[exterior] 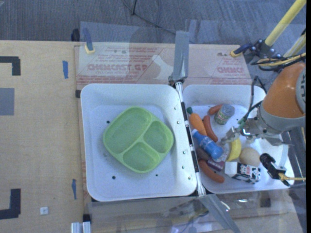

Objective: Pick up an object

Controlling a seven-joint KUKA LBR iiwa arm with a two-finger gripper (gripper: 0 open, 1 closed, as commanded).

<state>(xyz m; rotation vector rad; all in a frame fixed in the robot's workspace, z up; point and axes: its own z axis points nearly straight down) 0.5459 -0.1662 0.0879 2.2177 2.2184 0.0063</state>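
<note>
My gripper [235,135] hangs low over the middle of the right bin [282,152], coming in from the right under the orange-banded wrist. Directly below and beside it lie a yellow banana [234,150] and a blue bottle [207,145]. A beige egg-shaped object [249,156] rests just right of the banana. An orange carrot [197,123] and a red sausage [209,127] lie to the gripper's left, and a small can [224,114] stands behind it. Nothing is visibly lifted.
A white carton with black patches [245,172] and another red sausage [212,171] lie near the right bin's front wall. The left bin [92,144] holds a green divided plate [138,139]. A metal divider [181,62] rises between the bins at the back.
</note>
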